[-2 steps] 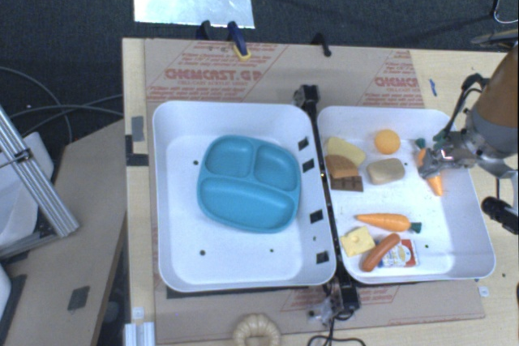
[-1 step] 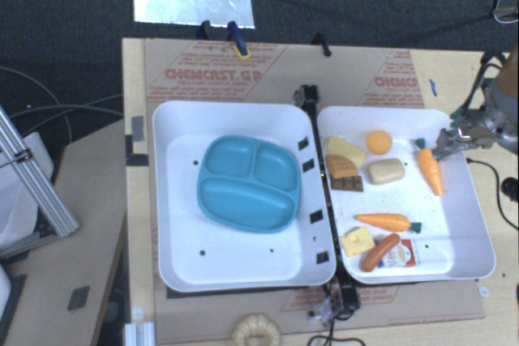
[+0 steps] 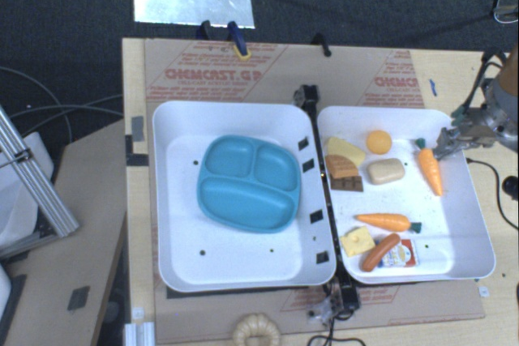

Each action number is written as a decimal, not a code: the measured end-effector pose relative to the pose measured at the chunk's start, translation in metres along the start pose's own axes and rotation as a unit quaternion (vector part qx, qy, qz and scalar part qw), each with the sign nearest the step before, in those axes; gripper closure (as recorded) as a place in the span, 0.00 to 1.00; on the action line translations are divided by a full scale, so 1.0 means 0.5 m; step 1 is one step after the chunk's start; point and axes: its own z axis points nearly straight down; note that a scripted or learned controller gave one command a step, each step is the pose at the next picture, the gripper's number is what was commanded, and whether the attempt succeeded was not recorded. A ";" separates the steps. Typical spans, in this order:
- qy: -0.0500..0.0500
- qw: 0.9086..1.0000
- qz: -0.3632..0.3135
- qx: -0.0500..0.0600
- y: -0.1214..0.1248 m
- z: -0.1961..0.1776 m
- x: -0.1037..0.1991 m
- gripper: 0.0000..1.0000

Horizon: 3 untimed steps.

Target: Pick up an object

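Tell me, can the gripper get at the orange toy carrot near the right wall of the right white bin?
Probably yes. The gripper sits at the right bin's upper right edge, just beside the upper carrot, whose top looks uncovered, with nothing lying between them.

The bench is sitting under brown cardboard. Two white bins are lying on it: left bin, right bin.

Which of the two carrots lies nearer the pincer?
The upper carrot, lying steeply by the right bin's right wall, its top beside the pincer. The other carrot lies level, lower down.
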 end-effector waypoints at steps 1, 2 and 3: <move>0.001 1.000 -0.002 0.001 -0.030 -0.020 0.105 1.00; 0.001 1.000 -0.003 0.000 -0.051 -0.036 0.216 1.00; 0.002 1.000 -0.002 0.002 -0.074 -0.004 0.316 1.00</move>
